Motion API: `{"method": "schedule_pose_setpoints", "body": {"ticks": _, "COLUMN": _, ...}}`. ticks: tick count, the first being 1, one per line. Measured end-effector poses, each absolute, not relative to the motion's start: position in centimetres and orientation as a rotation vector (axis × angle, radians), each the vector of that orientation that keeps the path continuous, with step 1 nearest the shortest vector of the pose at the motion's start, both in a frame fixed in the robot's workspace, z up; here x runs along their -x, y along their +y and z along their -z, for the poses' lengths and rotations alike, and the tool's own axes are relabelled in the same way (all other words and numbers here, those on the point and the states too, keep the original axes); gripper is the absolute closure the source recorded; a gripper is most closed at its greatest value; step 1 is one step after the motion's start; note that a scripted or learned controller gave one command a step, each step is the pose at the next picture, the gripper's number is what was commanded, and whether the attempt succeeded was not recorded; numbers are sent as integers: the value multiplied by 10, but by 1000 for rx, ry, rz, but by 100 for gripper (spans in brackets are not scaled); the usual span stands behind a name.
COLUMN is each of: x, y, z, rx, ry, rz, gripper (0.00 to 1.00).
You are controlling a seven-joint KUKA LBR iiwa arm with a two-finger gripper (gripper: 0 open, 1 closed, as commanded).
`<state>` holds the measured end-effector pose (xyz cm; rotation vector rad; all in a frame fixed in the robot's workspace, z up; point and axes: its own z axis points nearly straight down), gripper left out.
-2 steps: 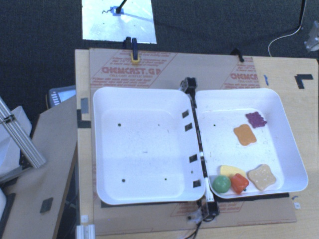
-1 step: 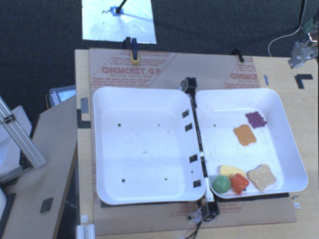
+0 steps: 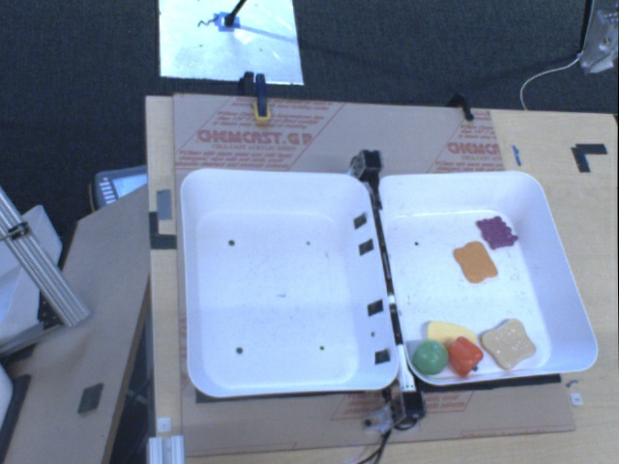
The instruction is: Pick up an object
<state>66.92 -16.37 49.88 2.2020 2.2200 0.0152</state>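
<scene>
White plastic forms both shallow bins on the desk (image 3: 542, 133). The left bin (image 3: 193, 259) and the right bin (image 3: 551, 230) sit edge to edge, joined along a seam with small dark clips.

All the pickable objects lie in the right bin. A purple piece (image 3: 495, 231) sits toward the far right side, knobbly in outline, its long axis running roughly left to right. Just below it, apart by a small gap, lies an orange piece (image 3: 476, 261), flat and rounded, its long axis tilted slightly from upper left to lower right. Along the near wall is a cluster: a green ball (image 3: 430, 358), a red piece (image 3: 465, 356) touching or almost touching it, a yellow wedge (image 3: 447, 332) behind those two with its long axis lying left to right, and a tan toast-shaped slice (image 3: 508, 343) just to the right, lying flat and turned at an angle.

Both bins rest on a brown cardboard sheet (image 3: 406, 133) printed with red lettering, held at the far edge by a yellow-and-black clamp (image 3: 259, 100). Beyond the desk is dark carpet with a shiny metal plate (image 3: 230, 27) on it. An aluminium strut (image 3: 39, 269) leans at the left.

The end effector's state cannot be told from this view.
</scene>
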Motion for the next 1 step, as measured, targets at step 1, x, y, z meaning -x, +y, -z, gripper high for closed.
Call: {"method": "schedule_pose_setpoints", "body": {"ticks": 1, "x": -668, "y": -183, "z": -401, "rx": -2224, "ry": 2225, "rz": 6, "gripper": 100}}
